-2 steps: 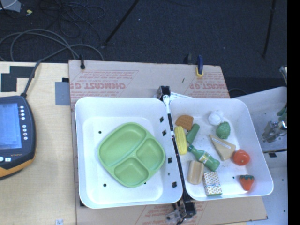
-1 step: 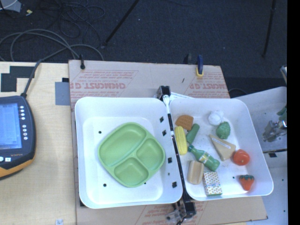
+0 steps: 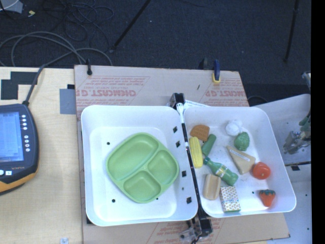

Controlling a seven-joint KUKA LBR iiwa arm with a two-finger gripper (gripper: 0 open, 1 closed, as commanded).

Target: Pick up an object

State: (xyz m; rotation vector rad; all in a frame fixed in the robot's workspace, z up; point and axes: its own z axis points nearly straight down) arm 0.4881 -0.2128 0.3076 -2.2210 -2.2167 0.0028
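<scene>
Pincer (image 3: pixel 296 140) at far right edge, grip state unreadable, with tomato (image 3: pixel 261 171) nearest, down-left in right bin (image 3: pixel 284 207).

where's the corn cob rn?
The corn cob lies in the right bin, against its left wall, between the brown bread piece and the green bottle.

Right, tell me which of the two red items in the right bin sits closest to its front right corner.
The strawberry, with its green leafy top. The rounder tomato lies farther back, beside the cheese wedge.
</scene>
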